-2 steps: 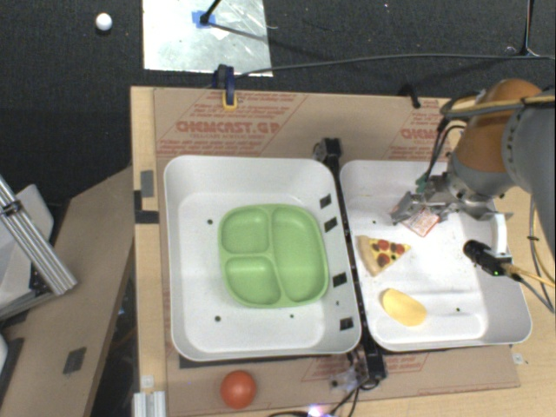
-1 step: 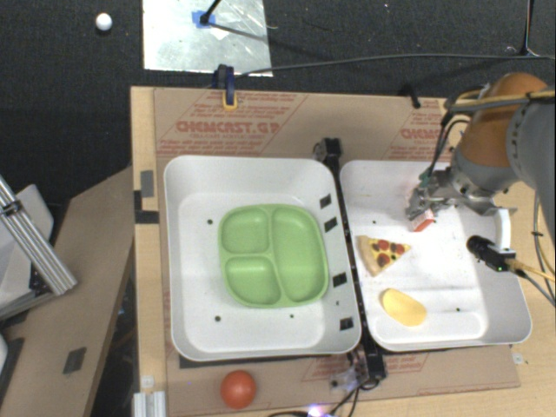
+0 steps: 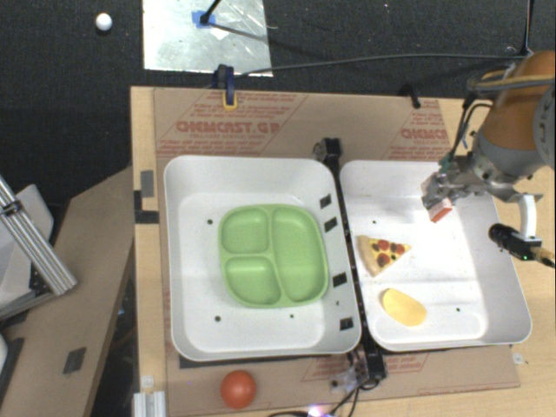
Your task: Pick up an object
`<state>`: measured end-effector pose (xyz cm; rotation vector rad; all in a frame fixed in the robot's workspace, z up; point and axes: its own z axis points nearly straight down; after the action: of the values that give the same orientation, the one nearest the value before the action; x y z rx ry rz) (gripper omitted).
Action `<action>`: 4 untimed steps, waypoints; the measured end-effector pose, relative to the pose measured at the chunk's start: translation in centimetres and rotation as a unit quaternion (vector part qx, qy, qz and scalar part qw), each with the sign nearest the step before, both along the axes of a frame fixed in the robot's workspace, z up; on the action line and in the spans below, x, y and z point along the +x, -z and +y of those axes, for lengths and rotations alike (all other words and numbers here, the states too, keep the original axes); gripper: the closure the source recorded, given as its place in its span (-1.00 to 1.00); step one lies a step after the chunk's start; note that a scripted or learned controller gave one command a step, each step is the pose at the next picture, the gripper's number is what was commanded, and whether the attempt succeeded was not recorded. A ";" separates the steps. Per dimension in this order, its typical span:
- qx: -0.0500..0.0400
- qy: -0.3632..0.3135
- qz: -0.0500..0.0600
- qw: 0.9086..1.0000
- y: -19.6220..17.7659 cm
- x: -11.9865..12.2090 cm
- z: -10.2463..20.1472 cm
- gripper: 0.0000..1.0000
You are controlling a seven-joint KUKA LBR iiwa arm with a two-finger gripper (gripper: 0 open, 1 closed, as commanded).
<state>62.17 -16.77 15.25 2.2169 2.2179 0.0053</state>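
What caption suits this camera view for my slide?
Gripper above right white bin holding pizza slice toy and yellow oval piece; green divided tray left.

The bench [image 3: 261, 115] was covered by brown board printed with red letters. Two white bins sat on it side by side, touching: the left bin [image 3: 187, 233] and the right bin [image 3: 495, 294]. An orange ball [image 3: 237, 388] lay on the board, just before the left bin.

The arm [image 3: 519, 111] runs off the frame's right edge; the gripper [image 3: 440, 200] is too small to show its finger position, a red fleck at its tip unidentifiable.
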 end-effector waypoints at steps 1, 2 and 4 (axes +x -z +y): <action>0.000 -0.002 -0.001 1.000 -5.9 1.0 -0.4 1.00; 0.000 -0.003 -0.001 1.000 -10.9 2.1 -0.1 1.00; 0.001 -0.004 0.003 1.000 -11.4 -0.8 9.1 1.00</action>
<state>61.41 -7.63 26.62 2.2132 2.2305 0.0009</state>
